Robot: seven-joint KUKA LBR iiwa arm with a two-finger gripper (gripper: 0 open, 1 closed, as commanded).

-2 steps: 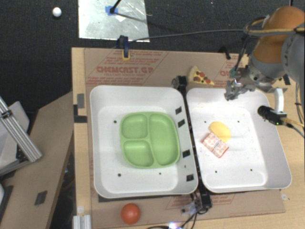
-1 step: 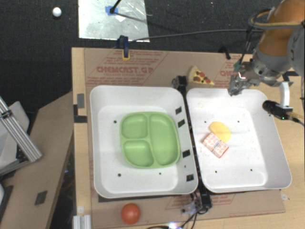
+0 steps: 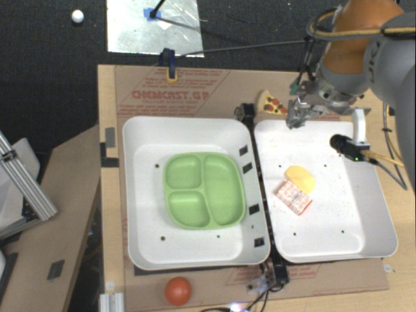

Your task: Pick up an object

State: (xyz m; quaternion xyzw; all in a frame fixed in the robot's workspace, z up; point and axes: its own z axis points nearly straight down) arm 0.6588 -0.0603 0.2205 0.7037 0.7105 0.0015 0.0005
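Note:
My gripper point(image 3: 297, 117) hangs over the back left corner of the right bin point(image 3: 364, 239), close to its rim. Nothing shows beneath it. In the middle of that bin lies a yellow rounded object point(image 3: 300, 176). A pink and white packet point(image 3: 294, 197) touches the yellow object's front side. Both lie well in front of the gripper. A green divided plate point(image 3: 203, 190) sits in the left bin point(image 3: 146, 148).
A toy pizza slice point(image 3: 271, 102) lies on the board just behind the right bin, left of the gripper. An orange ball point(image 3: 177, 290) rests on the bench in front of the left bin. A small white ball point(image 3: 77, 16) is at the far back left.

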